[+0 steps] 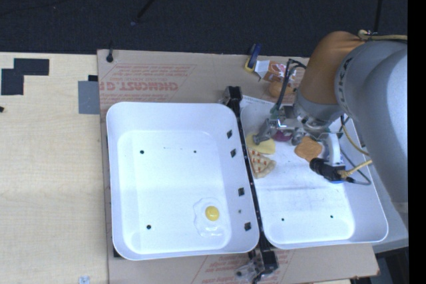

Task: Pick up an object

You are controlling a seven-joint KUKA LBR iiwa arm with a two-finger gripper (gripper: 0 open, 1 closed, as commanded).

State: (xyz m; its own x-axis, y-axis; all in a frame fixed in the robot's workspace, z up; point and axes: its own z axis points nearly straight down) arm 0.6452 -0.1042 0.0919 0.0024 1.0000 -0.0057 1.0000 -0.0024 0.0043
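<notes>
Start at the left: you've got a light wood bench top (46,163) with black and grey patches, then a brown cardboard sheet (166,80) with mirrored red print under the 2 bins.

Left bin (133,123): white and shallow, with 1 item, a fried egg toy (210,215) with a yellow yolk, lying flat near the bin's front right corner, close to the divider side.

Between the bins you see a black strip with clips (243,169) running front to back.

Right bin (333,223): items are bunched at the back left. A pale yellow piece (262,145) lies just beside the divider, with a waffle-patterned wedge (261,165) touching it in front. A purple item (285,135) sits partly hidden under the gripper. To its right lies a round tan cookie-like piece (307,149).

The gripper (279,124) hangs low over that cluster, above the yellow and purple items. You cannot tell how wide it is set or whether it has hold of anything; the wrist blocks it.

Behind the right bin, on the cardboard, you see a brown bun-like item (276,86) and a blue and yellow object (252,58). The orange band (326,70) and the grey arm body (379,110) enter from the right.
</notes>
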